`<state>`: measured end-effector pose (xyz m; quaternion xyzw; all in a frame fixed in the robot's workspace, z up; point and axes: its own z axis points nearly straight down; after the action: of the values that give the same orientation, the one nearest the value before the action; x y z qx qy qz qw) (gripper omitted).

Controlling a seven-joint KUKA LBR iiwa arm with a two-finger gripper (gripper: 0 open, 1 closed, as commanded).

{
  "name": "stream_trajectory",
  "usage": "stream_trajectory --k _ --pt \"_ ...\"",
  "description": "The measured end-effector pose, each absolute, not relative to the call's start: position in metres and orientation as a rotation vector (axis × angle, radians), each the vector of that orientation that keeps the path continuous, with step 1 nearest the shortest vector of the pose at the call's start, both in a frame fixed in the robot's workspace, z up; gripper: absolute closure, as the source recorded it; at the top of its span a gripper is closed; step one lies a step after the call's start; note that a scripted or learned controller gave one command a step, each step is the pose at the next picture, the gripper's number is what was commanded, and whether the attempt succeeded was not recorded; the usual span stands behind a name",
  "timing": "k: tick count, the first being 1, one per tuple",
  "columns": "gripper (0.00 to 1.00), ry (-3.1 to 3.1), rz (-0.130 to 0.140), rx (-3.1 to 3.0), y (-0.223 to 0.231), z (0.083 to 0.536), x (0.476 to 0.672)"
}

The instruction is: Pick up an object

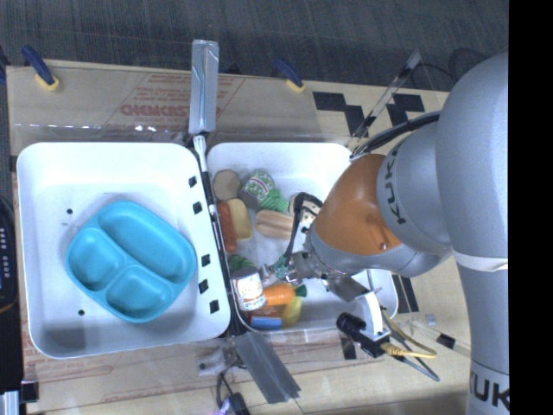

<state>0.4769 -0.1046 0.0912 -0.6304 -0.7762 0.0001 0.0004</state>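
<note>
gripper [289, 271] hung low in the right bin [285, 156], over the pile at its near left corner; its fingers were buried under the wrist and cables, so how far they stood apart, and whether they held anything, could not be told. two shallow white plastic bins sat side by side. the left bin [52, 167] carried one glossy blue tray [130, 259], rounded, with three compartments. the right bin held a heap of small toy foods: one orange carrot-like piece [278, 296] just beside the gripper, one labelled can [249, 290] touching it, one tan bread-roll shape [274, 224], one green-and-white round packet [259, 186], one brown disc [226, 183], and one yellowish oval [240, 220]. several more pieces lay under the arm [415, 206], too hidden to count.
</note>
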Motion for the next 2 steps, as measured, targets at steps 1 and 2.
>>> stream_trajectory --k 1,2 --pt "0.0 -2.217 0.002 -2.222 -0.13 0.091 0.538" --pt "0.0 -2.185 0.002 -2.252 -0.124 0.091 0.491"
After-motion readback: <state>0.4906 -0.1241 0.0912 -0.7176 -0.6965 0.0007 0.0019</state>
